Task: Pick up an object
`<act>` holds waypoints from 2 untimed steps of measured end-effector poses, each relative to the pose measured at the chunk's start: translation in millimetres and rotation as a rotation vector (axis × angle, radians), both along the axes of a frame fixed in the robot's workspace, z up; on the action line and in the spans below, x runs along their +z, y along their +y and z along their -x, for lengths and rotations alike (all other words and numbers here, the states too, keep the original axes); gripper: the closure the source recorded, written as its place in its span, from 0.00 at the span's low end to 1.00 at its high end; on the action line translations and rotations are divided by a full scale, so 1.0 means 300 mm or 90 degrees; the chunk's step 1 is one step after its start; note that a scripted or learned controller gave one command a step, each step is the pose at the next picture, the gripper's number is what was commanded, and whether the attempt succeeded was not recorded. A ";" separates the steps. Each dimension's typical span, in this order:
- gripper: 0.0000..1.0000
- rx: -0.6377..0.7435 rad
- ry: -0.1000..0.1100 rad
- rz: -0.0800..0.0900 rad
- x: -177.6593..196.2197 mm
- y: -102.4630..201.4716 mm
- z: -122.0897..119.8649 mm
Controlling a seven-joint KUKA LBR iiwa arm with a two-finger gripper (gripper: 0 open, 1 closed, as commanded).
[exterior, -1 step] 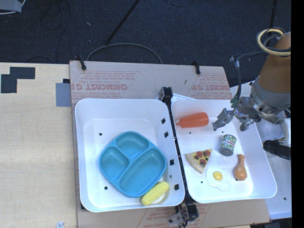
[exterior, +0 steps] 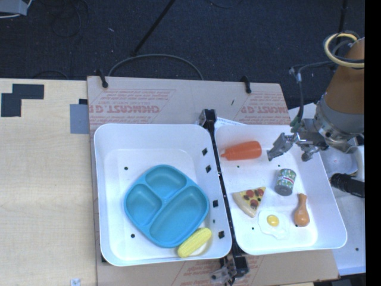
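Nearest you, the corn cob (exterior: 194, 242) lies at 5 o'clock of the blue tray (exterior: 166, 204) in the left bin (exterior: 107, 159). In the right bin (exterior: 333, 219), your gripper (exterior: 293, 146) hovers with fingers spread and empty, the carrot (exterior: 241, 151) at its 9 o'clock, the can (exterior: 286, 182) at 6, both unobstructed.

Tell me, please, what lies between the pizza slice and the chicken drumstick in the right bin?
In the camera view, the fried egg lies between the pizza slice and the chicken drumstick, slightly nearer the bin's front edge.
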State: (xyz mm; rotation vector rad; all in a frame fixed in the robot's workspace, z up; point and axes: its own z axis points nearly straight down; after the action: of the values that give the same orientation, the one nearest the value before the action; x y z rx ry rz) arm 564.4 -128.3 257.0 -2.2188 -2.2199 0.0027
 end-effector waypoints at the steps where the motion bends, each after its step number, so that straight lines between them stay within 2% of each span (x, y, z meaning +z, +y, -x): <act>1: 0.00 0.000 0.003 -0.001 -0.211 0.020 -0.001; 2: 0.00 -0.002 0.003 -0.001 -0.407 0.049 -0.009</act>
State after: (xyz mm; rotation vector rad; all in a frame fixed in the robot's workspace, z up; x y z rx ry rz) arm 567.2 -113.5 135.0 -2.2186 -2.2143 0.0060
